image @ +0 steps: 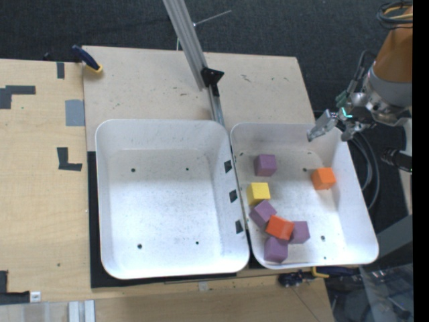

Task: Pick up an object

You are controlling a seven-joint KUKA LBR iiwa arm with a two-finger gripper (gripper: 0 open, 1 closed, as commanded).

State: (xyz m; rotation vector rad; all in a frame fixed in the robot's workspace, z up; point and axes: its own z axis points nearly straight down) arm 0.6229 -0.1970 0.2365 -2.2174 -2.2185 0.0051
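The right bin (pixel 355 247) holds several small cubes. A purple cube (pixel 266 164) sits near its back, an orange cube (pixel 324 178) towards its right wall, and a yellow cube (pixel 259 192) by its left wall. A cluster lies at the front: a purple cube (pixel 263 213), a red-orange cube (pixel 280 228), and two more purple cubes (pixel 299 231) (pixel 275 249). My gripper (pixel 334 129) hangs above the bin's back right corner, up and right of the orange cube. It is open, with nothing between the fingers.
The left bin (pixel 100 146) stands beside the right one, their rims touching. A slanted metal rail (pixel 188 32) reaches down to the bins' shared back edge. A blue and yellow clamp (pixel 87 59) lies at the bench's far left. Cables (pixel 369 173) run right of the bin.
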